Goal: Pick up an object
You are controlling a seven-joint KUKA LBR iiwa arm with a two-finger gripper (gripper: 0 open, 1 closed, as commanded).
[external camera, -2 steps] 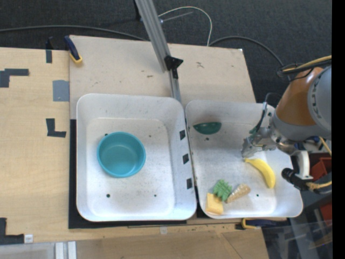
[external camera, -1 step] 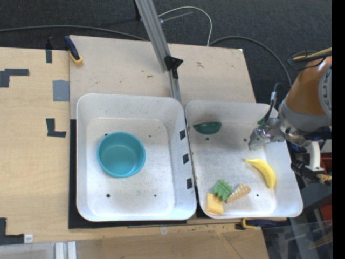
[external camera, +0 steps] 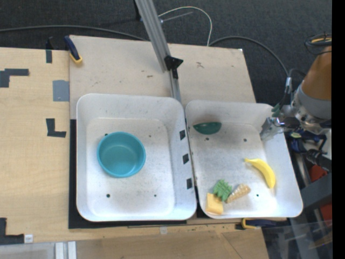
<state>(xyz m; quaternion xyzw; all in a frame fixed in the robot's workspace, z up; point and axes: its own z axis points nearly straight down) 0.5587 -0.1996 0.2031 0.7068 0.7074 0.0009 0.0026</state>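
At the near edge of the right bin point(external camera: 280, 206) a small cluster sits together: a yellow block point(external camera: 214, 204) in the near left corner, a green leafy toy point(external camera: 221, 188) touching it from behind, and a pale tan ridged piece point(external camera: 239, 192) (possibly a toy corn cob, too small to tell) lying just beside the green one. A little farther in and to the right, a yellow banana point(external camera: 262, 171) lies apart from them on the bin floor, curved, with open floor around it. At the far end of this bin a dark green bowl-shaped piece point(external camera: 207, 127) rests near the wall. The left bin point(external camera: 86, 144) holds a teal bowl point(external camera: 121, 154), upright, well apart from everything else. The gripper point(external camera: 271, 126) hangs at the right bin's far right rim, above and beyond the banana, nothing between its jaws; whether they are parted or closed I cannot tell. On the counter point(external camera: 124, 63) beyond the bins, a grey pole point(external camera: 153, 23) slants up.
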